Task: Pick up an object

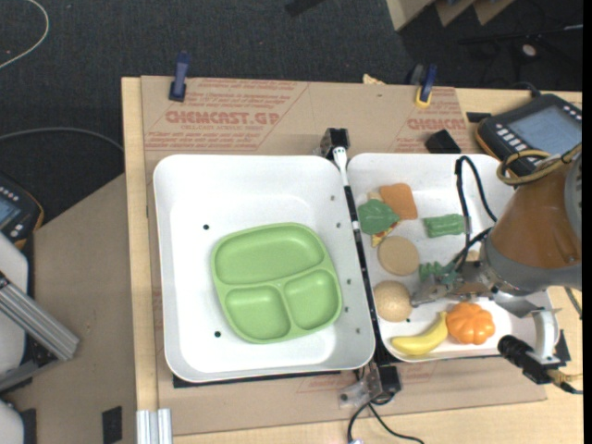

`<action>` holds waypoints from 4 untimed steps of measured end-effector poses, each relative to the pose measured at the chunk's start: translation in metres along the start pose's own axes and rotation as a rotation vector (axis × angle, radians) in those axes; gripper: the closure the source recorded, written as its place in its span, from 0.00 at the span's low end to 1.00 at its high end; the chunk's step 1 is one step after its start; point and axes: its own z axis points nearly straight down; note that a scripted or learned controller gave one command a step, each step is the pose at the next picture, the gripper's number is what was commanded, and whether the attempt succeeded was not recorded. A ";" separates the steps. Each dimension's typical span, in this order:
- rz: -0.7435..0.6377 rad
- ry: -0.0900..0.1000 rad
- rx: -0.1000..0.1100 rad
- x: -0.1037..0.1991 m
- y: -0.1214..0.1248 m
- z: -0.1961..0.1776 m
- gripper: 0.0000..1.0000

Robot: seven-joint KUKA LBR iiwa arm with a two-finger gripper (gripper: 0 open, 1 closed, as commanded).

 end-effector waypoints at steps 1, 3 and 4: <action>0.003 -0.004 -0.006 -0.003 0.001 -0.015 1.00; 0.004 -0.001 0.001 -0.085 0.000 -0.003 1.00; -0.010 -0.001 -0.007 0.032 0.065 -0.005 1.00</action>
